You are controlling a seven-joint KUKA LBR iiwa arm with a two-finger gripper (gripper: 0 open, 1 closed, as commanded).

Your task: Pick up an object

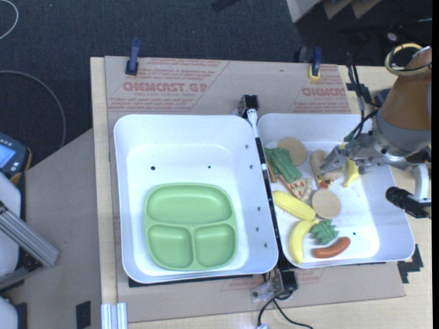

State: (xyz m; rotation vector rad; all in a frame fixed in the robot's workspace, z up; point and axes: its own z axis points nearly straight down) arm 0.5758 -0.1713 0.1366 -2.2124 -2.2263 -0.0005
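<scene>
The right bin (384, 245) holds several toy foods: a green pod (281, 162), a tan disc (293, 147), a corn cob (293, 205), a banana (298, 241), broccoli (322, 230), a red sausage (331, 247) and a second tan disc (326, 203). My gripper (341, 162) hangs low over the back middle of this bin, reaching in from the right. A small yellow piece (351, 173) sits right under it, touching or nearly so; whether it is held is unclear. A small tan item (317, 162) lies just left of the gripper.
The left bin (130, 156) holds a green divided plate (191, 225) toward its front. A striped orange wedge (295, 184) lies between the pod and the corn. The arm's orange band (408, 91) stands above the right bin's far right side.
</scene>
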